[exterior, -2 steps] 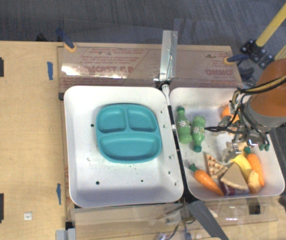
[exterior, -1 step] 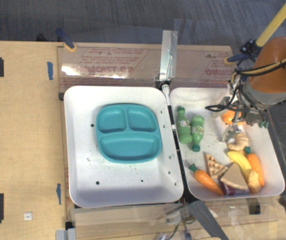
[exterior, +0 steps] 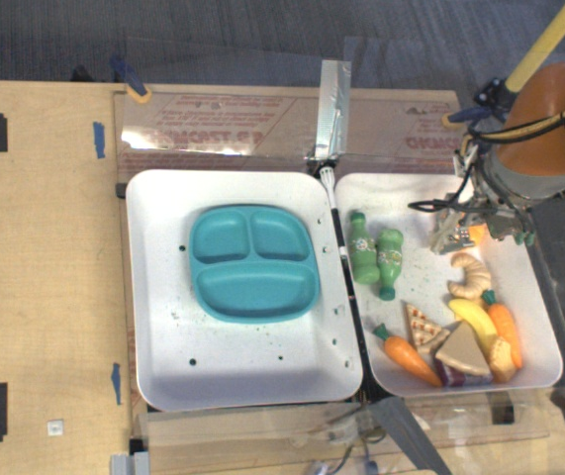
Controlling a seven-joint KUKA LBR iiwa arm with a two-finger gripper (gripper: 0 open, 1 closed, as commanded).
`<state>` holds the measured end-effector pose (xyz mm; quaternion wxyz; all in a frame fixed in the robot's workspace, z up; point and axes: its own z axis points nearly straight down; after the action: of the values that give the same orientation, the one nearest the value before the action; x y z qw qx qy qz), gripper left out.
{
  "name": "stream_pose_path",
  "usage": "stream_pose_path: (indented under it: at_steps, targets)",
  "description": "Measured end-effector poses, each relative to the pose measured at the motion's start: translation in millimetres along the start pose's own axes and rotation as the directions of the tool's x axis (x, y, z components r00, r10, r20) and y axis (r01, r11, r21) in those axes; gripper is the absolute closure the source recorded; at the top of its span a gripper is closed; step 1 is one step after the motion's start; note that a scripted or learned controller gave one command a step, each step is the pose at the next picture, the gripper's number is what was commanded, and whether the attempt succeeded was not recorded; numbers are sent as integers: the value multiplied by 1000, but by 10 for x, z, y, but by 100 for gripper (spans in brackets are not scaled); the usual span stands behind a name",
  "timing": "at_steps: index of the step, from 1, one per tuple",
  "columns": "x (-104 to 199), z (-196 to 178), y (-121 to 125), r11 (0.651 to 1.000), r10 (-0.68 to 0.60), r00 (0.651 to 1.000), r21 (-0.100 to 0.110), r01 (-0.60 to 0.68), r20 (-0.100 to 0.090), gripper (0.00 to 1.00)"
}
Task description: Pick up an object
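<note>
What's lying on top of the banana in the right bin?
A tan wedge of toy food overlaps the lower end of the banana. Whatever lies beneath that wedge is covered and cannot be made out.

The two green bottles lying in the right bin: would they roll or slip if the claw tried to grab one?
The green bottles lie on their sides, and their bodies look round, so a nudge would probably roll them. They look like smooth plastic toys, likely light and somewhat slippery. They lie side by side, so the gripper closing on one might shove the other along the right bin.
</note>
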<state>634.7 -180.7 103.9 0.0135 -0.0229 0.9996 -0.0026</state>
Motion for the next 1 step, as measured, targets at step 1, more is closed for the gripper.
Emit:
stream_pose_path:
  at_steps: [1]
  targets:
    - [506,138,-415,965,-263,965,-8,263,-16,100]
